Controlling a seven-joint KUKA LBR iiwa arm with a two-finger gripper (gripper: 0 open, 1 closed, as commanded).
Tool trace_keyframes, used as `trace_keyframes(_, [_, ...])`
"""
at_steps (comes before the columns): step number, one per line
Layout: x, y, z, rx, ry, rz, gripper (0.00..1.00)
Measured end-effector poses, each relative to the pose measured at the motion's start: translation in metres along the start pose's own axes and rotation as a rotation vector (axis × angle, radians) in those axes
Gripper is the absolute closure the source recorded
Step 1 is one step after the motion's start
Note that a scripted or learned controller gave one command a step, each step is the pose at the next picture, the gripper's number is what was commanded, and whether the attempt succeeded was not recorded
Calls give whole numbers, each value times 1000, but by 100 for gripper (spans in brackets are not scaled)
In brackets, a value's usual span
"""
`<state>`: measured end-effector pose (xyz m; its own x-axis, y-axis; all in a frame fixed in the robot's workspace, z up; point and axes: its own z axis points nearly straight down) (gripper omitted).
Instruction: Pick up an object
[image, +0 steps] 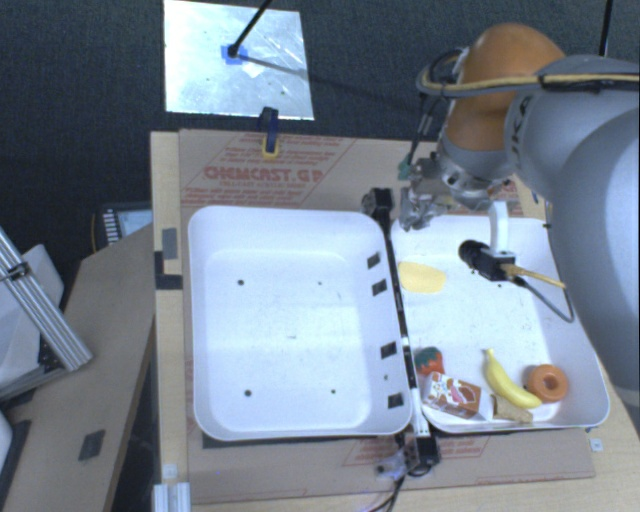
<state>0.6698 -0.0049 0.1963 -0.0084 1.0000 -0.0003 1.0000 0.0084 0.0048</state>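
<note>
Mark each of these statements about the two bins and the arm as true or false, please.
1. The banana lies in the right bin. True.
2. The donut lies in the left bin. False: it lies in the right bin, beside the banana.
3. The gripper is over the far end of the right bin. True.
4. The yellow flat piece lies at the right bin's near edge. False: it lies in the far half, close to the gripper.

Cardboard sheet (290, 165) under the bins, upper middle of frame: red printed lettering reads roughly "CHEMCAST", followed by two or three more characters too blurred to tell. Fainter red print near the sheet's lower edge, unreadable.
</note>
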Motion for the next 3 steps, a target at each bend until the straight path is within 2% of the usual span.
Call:
trace_keyframes(1, [53, -55, 13, 9, 3, -1, 100])
trace_keyframes(2, [64, -23, 9, 1, 1, 2, 100])
trace_keyframes(3, [83, -32, 12, 5, 1, 1, 100])
